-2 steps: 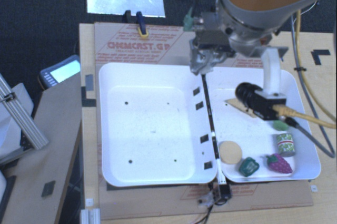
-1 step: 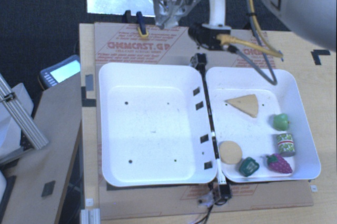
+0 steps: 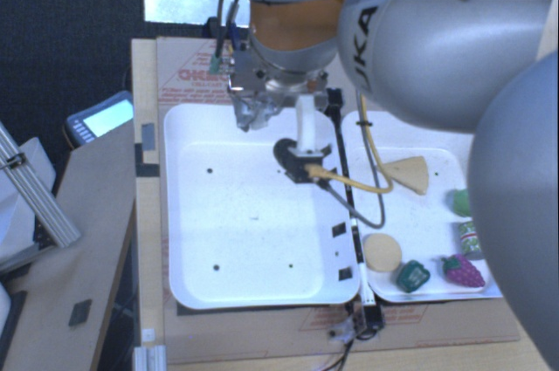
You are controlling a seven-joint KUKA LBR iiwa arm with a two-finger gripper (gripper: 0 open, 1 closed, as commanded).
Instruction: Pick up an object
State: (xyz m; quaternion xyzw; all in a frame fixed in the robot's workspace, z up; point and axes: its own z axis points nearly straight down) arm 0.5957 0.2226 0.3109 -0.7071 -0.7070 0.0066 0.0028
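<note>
My gripper (image 3: pixel 250 113) hangs over the far edge of the left bin (image 3: pixel 253 230), under the orange band of the wrist, and nothing shows in it. The objects lie in the right bin (image 3: pixel 439 158): a tan wedge (image 3: pixel 409 173) near its middle, a round tan disc (image 3: pixel 382 252) at the front left, a teal block (image 3: pixel 412 275) beside it, and a purple bunch of grapes (image 3: pixel 464 271) at the front. A green object (image 3: pixel 459 202) and a small green-and-white can (image 3: pixel 469 237) sit at the right, partly hidden by the arm.
The big grey arm covers the right bin's far and right parts. A divider wall (image 3: pixel 349 221) runs between the two bins. Both bins rest on a cardboard sheet (image 3: pixel 188 77). A small screen device (image 3: pixel 100 120) lies off the bench to the left.
</note>
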